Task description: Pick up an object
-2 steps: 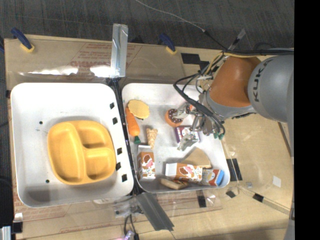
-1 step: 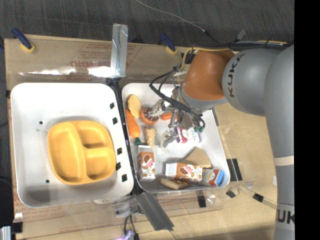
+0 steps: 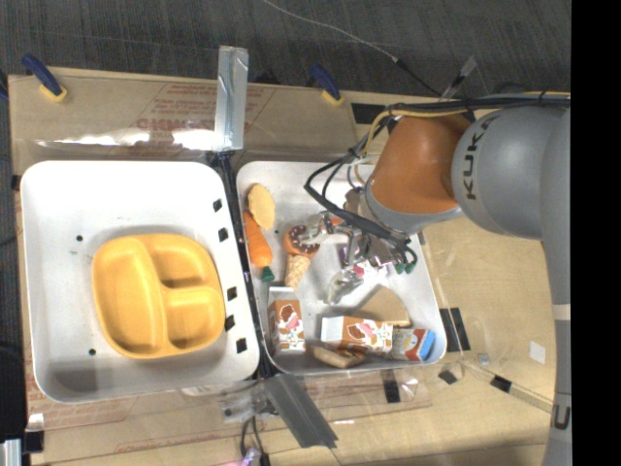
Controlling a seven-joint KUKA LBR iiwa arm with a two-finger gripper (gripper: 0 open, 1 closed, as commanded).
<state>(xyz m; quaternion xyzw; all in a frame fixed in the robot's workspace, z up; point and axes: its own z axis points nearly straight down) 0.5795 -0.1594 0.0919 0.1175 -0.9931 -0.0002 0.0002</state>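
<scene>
Nearest the camera rose the grey arm (image 3: 514, 168), its orange band (image 3: 412, 168) hanging over the right bin's (image 3: 291, 173) far right corner.

Left to right across the bench: the left bin (image 3: 58, 192) carried a yellow divided tray (image 3: 157, 294) near its middle. Along the right bin's left wall lay a bread roll (image 3: 260, 204) and, just below it, a carrot (image 3: 258, 246). An ice-cream cone (image 3: 300, 256) sat beside the carrot. Near the bin's front edge stood a small brown carton (image 3: 286, 325), with a longer milk carton (image 3: 374, 336) lying to its right.

The gripper (image 3: 351, 270) reached down into the middle of the right bin, beside the cone. Whether its jaws were spread or pinched together could not be told, nor whether they touched anything.
</scene>
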